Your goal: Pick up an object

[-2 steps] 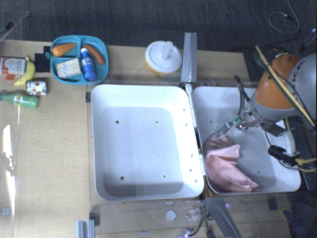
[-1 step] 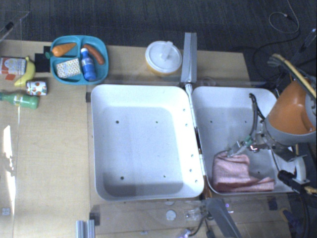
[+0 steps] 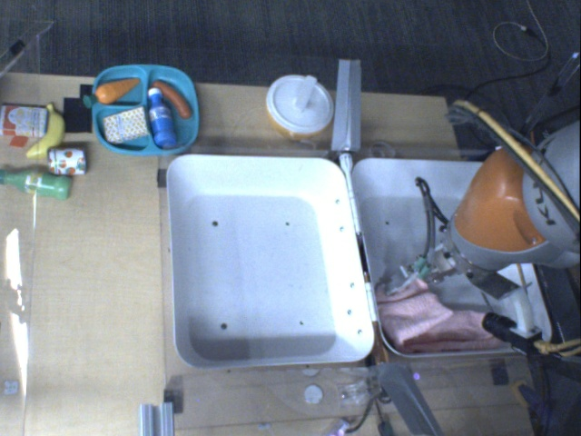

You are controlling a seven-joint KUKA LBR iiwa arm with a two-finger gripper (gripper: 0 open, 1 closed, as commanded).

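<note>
A crumpled pink cloth [image 3: 427, 321] lies in the near part of the right bin [image 3: 390, 207]. The grey arm with its orange band [image 3: 497, 209] reaches down over that bin from the right. My gripper [image 3: 427, 269] sits low at the cloth's upper edge, next to a small greenish item [image 3: 418, 265] that is hard to make out. The arm's body hides most of the gripper.
The left bin [image 3: 263, 257] stands beside the right one, split off by a metal divider [image 3: 346, 107]. On the bench behind are a blue tray [image 3: 145, 107] of toy food, a white lidded cup [image 3: 300, 104], a banana [image 3: 50, 130], a small can [image 3: 66, 161] and a green bottle [image 3: 36, 183].
</note>
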